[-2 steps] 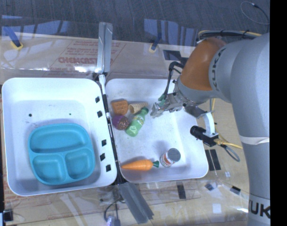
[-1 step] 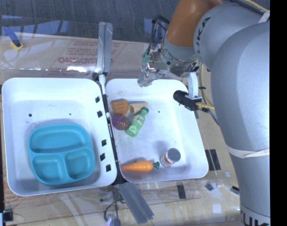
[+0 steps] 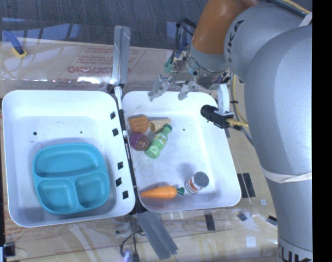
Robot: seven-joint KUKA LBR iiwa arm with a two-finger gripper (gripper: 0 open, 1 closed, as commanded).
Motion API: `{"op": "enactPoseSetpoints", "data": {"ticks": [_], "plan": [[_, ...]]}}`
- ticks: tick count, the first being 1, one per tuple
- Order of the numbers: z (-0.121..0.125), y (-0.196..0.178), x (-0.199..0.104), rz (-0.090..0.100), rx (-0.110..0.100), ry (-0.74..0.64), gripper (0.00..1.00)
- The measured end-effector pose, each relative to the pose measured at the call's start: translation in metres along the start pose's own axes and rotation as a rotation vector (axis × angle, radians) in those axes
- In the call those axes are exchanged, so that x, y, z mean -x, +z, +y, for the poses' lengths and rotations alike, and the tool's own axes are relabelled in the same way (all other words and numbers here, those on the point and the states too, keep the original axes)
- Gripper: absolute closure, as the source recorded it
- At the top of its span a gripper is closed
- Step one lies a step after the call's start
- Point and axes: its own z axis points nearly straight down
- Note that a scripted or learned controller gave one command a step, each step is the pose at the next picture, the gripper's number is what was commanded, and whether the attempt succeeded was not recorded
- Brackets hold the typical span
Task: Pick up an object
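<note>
The gripper (image 3: 168,90) hangs spread and empty above the right bin's (image 3: 225,162) far rim. Inside lie a green bottle (image 3: 157,143) slanting cap-up-right, a carrot (image 3: 160,192) lying crosswise, and a can (image 3: 197,182). The left bin (image 3: 18,146) holds a blue divided tray (image 3: 72,178).

Gripper (image 3: 169,93) hangs over the top edge of the right bin (image 3: 220,162), fingers spread apart with nothing between them. Below it in the bin: a green bottle (image 3: 157,143), a purple thing (image 3: 139,142), an orange carrot (image 3: 160,192) and a small can (image 3: 197,182). Left bin (image 3: 18,124) has a blue divided tray (image 3: 72,177).
</note>
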Motion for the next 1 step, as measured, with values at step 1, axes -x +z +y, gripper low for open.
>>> {"op": "enactPoseSetpoints", "data": {"ticks": [1], "plan": [[0.0054,0.1324,0.0219,-0.001,0.009,0.003,0.0]]}}
